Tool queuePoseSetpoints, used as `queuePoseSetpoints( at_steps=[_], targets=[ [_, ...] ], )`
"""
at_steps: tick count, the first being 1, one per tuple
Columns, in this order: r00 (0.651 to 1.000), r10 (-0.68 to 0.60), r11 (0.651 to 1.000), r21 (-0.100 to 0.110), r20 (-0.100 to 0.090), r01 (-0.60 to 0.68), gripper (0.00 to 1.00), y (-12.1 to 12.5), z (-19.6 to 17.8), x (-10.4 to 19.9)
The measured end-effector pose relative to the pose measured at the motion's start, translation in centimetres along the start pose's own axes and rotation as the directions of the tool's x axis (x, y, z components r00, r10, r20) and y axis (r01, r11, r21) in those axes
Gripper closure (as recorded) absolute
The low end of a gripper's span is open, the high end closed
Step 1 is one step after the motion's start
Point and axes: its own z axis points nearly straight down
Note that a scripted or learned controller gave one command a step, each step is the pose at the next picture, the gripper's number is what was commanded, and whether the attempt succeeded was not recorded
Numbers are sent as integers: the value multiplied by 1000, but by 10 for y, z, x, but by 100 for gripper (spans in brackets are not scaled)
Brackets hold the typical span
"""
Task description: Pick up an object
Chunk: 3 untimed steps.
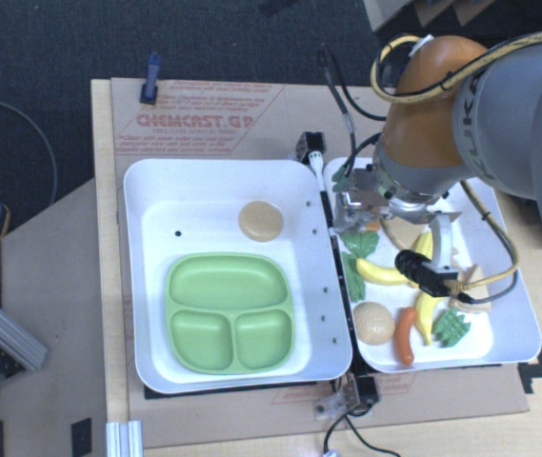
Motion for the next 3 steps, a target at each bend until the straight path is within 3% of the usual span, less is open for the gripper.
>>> queuePoseSetpoints(
  at_steps=[1, 2, 3],
  targets=[
    [1000, 4, 1000, -19, 1, -4, 100, -64, -143, -10],
    [1000, 1, 1000, -8, 2, -1, 100, -94, -162, 43],
    [1000, 11, 1000, -8, 5, -11, 100, -47, -139, -9]
  ],
)
